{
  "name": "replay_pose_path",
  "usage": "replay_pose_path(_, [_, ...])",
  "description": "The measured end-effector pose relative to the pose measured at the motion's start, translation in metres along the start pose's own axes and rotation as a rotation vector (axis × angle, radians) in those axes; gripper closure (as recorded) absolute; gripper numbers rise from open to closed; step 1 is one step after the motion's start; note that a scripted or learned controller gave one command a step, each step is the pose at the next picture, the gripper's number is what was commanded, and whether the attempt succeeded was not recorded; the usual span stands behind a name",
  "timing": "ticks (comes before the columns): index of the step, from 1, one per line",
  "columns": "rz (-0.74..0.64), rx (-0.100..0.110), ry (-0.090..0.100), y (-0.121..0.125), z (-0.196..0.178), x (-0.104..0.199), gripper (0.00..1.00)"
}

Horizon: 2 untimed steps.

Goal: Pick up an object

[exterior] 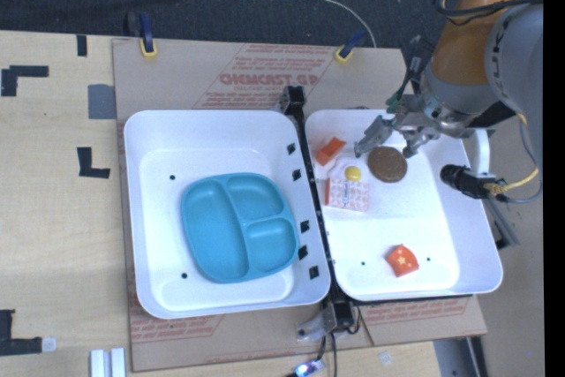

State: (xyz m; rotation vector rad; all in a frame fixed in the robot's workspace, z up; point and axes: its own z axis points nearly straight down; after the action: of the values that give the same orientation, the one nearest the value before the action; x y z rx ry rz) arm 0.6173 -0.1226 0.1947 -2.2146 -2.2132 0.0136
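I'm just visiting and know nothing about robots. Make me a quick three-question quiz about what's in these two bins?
1. True or false: the blue divided plate lies in the left bin.
2. Which thing lies nearest the gripper? A) red block B) brown disc C) blue divided plate
3. Fill in: the small yellow ball rests against the top edge of the ____ packet.

Key: 1 true; 2 B; 3 patterned pink-and-white.
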Motion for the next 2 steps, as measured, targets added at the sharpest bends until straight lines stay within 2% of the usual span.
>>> replay_pose_path(1, [-0.002, -0.012, -0.001, 0.003, -0.006, 0.0, 0.0])
replay_pose_path(2, [-0.002, -0.007, -0.002, 0.011, 0.044, -0.003, 0.0])
